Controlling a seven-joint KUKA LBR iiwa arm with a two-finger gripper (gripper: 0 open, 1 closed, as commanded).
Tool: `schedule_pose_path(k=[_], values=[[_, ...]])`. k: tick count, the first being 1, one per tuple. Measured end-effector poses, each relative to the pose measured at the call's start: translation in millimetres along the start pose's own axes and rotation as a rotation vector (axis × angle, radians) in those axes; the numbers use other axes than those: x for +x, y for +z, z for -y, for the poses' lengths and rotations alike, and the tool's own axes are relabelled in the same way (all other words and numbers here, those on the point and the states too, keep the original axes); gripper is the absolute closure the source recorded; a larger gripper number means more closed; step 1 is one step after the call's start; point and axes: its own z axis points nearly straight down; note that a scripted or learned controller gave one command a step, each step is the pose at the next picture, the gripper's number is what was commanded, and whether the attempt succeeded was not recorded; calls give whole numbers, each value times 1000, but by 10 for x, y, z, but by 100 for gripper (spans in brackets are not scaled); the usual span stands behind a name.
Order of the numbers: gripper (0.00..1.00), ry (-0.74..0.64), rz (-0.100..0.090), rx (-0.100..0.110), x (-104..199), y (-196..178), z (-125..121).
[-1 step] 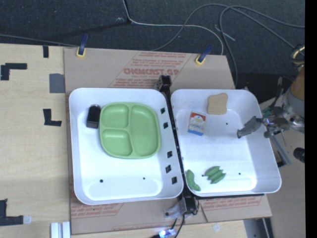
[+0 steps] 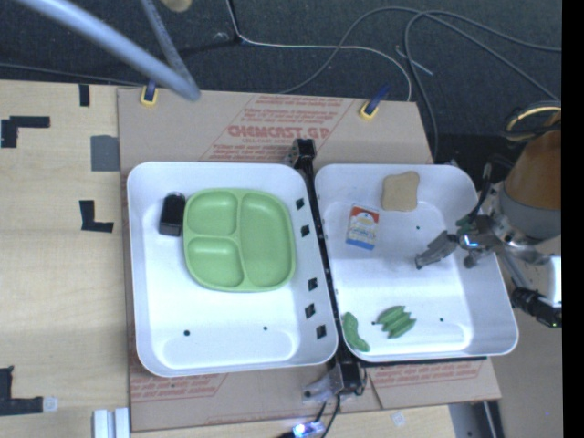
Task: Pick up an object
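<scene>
Small white carton with red-and-blue label (image 2: 362, 227) lies in right white bin (image 2: 488, 331); two-finger gripper (image 2: 449, 249) nearby, spread wide, holding nothing.

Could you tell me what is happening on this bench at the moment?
The arm reaches in from the right, its gripper low over the right bin with nothing between its fingers. That bin holds a tan slice, a small carton and green pods. The left bin holds a green divided plate and a black block.
</scene>
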Motion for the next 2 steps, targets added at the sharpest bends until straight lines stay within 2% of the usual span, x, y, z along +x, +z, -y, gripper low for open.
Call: schedule_pose_path(k=[1,2], values=[[0,-1,1,-2,26,517,-97],[0,0,3,-5,26,666,-102]])
